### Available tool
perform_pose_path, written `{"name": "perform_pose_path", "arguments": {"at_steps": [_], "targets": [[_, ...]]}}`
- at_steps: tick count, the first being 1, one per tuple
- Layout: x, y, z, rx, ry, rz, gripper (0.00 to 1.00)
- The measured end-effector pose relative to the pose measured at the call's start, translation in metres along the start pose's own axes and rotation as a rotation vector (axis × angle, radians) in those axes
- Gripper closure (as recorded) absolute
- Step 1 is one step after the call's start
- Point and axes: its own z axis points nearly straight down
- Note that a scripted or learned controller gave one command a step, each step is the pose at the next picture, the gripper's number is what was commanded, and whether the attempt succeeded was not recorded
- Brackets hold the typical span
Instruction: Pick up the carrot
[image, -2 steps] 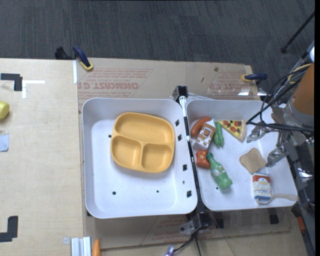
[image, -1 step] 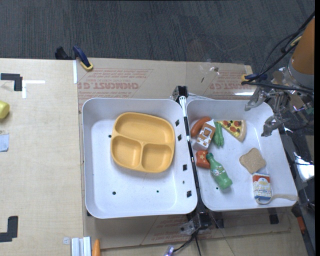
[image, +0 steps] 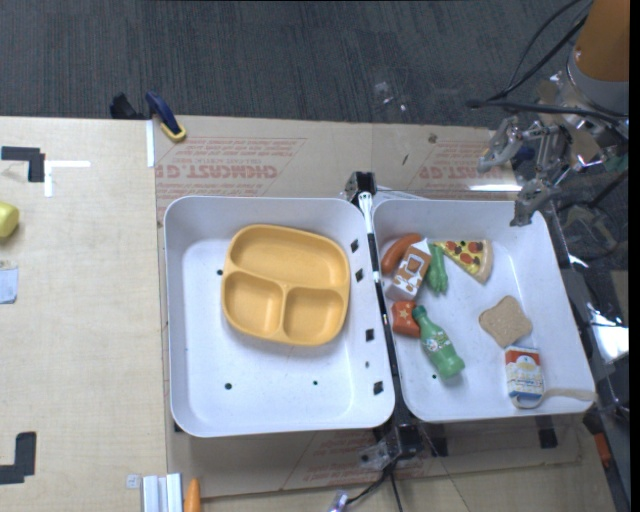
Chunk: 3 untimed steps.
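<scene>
Orange carrot (image: 396, 249) lies at the right bin's (image: 560, 290) left side. Metal gripper (image: 527, 160) waits above the far corner, fingers unclear; it must reach down.

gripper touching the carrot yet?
Apart. Camera view shows the gripper above the right bin's far rim, with bare bin floor between it and the carrot.

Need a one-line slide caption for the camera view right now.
Gripper hovers over the right bin's far corner; the carrot lies among toy foods by the divider, untouched.
</scene>
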Motion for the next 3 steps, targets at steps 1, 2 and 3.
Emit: {"name": "perform_pose_path", "arguments": {"at_steps": [1,2,3], "targets": [[-0.001,-0.001,-0.235,0.0,0.004,0.131,0.0],[-0.002,-0.002,-0.245,0.001,-0.002,0.133,1.0],[0.082,-0.062,-0.237,-0.001,0.004,-0.125,1.0]]}}
